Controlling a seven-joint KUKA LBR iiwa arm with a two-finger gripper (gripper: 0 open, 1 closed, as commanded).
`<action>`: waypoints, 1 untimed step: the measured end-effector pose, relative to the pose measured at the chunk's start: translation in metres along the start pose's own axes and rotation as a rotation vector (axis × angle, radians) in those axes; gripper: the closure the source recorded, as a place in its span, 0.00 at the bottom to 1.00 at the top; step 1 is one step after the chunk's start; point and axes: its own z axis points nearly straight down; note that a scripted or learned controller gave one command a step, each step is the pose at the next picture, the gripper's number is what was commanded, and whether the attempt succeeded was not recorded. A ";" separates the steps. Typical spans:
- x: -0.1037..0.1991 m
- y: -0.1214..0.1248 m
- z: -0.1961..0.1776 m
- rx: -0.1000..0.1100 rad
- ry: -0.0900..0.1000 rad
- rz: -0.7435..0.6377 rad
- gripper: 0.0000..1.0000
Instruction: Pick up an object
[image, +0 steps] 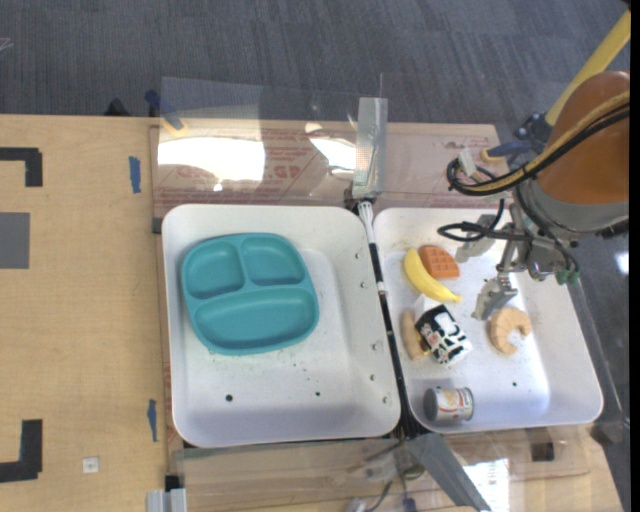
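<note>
The right bin (560, 390) holds several small objects. A yellow banana (430, 279) lies beside an orange waffle-like piece (439, 261) at the back. In the middle is a black and white toy (443, 336), with a tan piece (411, 334) against its left side. A croissant (510, 329) lies to the right, and a small can (450, 403) rests on its side at the front. My gripper (495, 297) hangs over the right bin, just up and left of the croissant and right of the banana.
The left bin (340, 400) carries a teal divided plate (250, 292). A ridge (382, 300) separates the two bins. Black cables (480, 180) loop from the arm above the right bin's back edge. A clear plastic sheet (260, 150) stands behind the bins.
</note>
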 end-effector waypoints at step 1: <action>0.030 -0.021 0.111 0.001 -0.002 -0.066 0.00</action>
